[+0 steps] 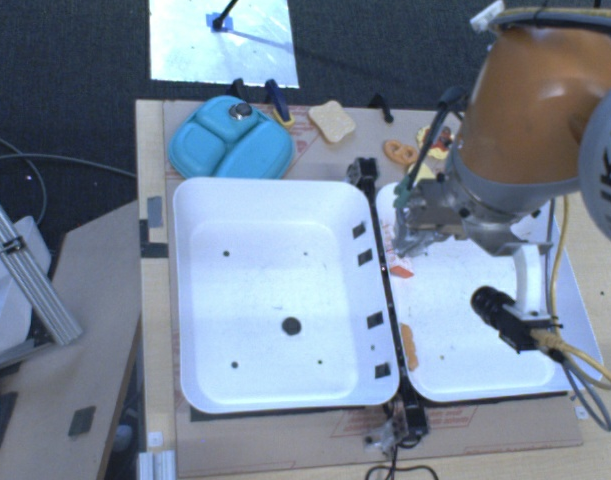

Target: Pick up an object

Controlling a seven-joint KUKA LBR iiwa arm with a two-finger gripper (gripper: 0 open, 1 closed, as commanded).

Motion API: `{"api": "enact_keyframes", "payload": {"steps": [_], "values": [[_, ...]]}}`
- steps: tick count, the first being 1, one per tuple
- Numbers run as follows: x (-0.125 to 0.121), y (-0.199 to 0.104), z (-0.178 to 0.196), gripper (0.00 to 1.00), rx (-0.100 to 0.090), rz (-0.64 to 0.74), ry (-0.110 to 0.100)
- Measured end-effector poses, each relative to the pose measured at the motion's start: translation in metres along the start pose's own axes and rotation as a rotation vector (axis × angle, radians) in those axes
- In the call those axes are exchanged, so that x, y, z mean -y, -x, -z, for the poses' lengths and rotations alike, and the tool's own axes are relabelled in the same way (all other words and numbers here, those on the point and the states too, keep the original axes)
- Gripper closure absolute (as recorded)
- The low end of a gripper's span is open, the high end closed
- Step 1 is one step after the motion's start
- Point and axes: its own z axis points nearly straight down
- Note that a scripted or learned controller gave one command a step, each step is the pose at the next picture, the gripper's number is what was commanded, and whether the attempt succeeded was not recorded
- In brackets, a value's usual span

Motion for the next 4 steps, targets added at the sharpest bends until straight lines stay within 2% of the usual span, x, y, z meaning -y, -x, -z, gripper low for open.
{"api": "enact_keyframes", "payload": {"steps": [1,2,3,4], "values": [[0.004,0.044,0.035,1.0,0.005,-0.01,-0.013],[0.005,-0.033,0.023,1.0,0.003,0.003,-0.019],[0.001,-0.006,0.146,1.0,0.002,-0.004,-0.003],[0.004,0.04,0.074,1.0,0.007,-0.011,-0.023]]}}
